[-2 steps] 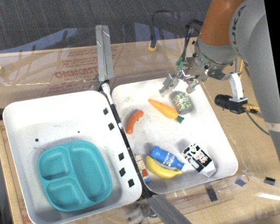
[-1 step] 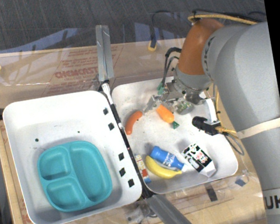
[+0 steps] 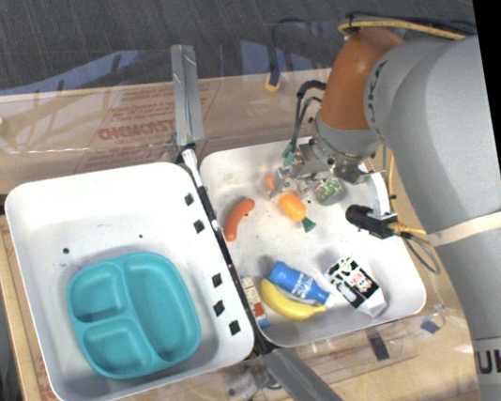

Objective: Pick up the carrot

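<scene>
The carrot [image 3: 291, 206] is a short orange piece with a small green top pointing toward the front. It lies in the back half of the right bin [image 3: 395, 299]. My gripper [image 3: 300, 173] hangs at the back of that bin, just behind and slightly above the carrot, with the grey wrist and orange band rising to the right. Metal parts of the gripper hide the spot where it comes closest to the carrot, so I cannot tell whether they touch.
An orange sausage [image 3: 239, 217] lies left of the carrot, with a small orange bit [image 3: 269, 182] behind. A green object [image 3: 330, 191] sits by the gripper. A banana [image 3: 291, 301], blue bottle [image 3: 295, 282] and milk carton [image 3: 355, 284] sit at the front. The left bin [image 3: 34, 217] holds a teal divided plate [image 3: 134, 311].
</scene>
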Available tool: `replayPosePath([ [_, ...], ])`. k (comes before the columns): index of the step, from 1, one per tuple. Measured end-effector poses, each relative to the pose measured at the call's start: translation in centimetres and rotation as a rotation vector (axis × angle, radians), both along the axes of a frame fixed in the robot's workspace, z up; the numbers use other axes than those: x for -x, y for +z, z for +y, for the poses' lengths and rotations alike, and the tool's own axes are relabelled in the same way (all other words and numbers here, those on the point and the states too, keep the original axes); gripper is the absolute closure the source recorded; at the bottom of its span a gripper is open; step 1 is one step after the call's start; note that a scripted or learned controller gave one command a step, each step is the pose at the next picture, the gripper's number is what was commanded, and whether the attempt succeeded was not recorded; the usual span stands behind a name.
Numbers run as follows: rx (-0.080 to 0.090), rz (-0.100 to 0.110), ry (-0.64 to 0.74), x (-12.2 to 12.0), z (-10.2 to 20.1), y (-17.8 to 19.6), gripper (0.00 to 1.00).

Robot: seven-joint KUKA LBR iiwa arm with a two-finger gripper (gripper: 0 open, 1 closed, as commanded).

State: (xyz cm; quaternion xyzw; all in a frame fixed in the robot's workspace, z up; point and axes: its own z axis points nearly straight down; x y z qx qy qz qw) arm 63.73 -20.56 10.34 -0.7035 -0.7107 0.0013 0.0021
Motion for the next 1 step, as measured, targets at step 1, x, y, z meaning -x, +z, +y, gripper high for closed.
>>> replayPosePath([
  [1, 0.000, -0.003, -0.053, 1.71, 1.54, 8.65, 1.00],
])
